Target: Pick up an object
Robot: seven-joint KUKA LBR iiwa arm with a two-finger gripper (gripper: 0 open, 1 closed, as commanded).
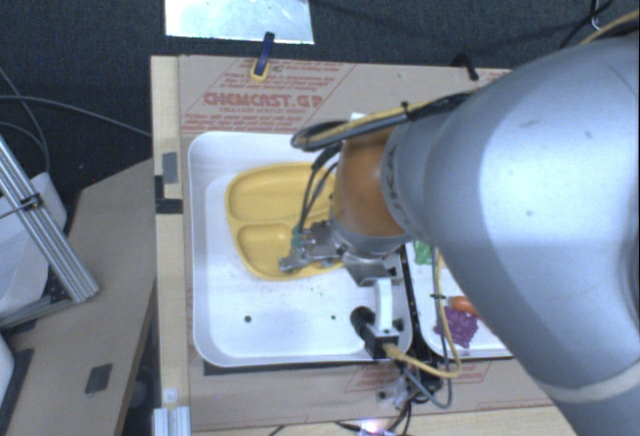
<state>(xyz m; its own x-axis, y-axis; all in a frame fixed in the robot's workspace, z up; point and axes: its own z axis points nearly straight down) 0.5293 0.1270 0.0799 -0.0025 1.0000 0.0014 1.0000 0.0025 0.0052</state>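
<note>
Looming nearest the lens, the grey arm (540, 224) with its orange band (362, 192) reaches in from the right over the left white bin (215, 254). Its gripper (300, 252) sits low over a yellow two-compartment dish (262, 214) lying in that bin; whether it is released or clenched cannot be told. Beside it, the right bin (480, 349) holds a purple grape bunch (461, 326) and something green (424, 252). Both bins rest on a brown cardboard sheet (300, 94) printed with red lettering; dark carpet (80, 14) lies beyond.
</note>
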